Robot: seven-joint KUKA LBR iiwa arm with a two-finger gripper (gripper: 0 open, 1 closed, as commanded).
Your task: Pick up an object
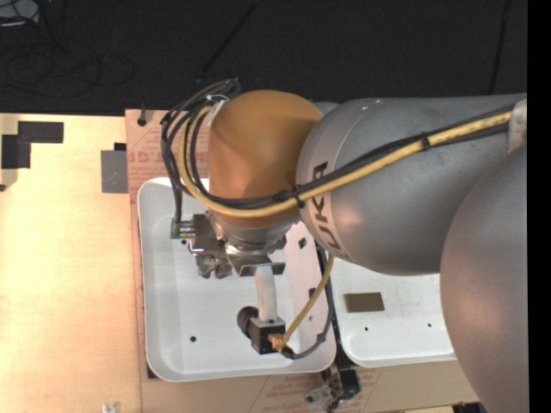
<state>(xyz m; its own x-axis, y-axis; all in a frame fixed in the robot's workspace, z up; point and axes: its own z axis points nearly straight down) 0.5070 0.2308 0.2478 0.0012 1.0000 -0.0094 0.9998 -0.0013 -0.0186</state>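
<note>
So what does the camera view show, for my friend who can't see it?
A big grey robot arm with an orange band reaches from the right, its end effector over the left white bin. A small flat brown piece lies in the right white bin beside it.

The pale wooden bench (pixel 69 299) carries a brown sheet (pixel 145 149) with red print. On it stand a left bin (pixel 185 317) and a right bin (pixel 405 327), just beside each other.
</note>
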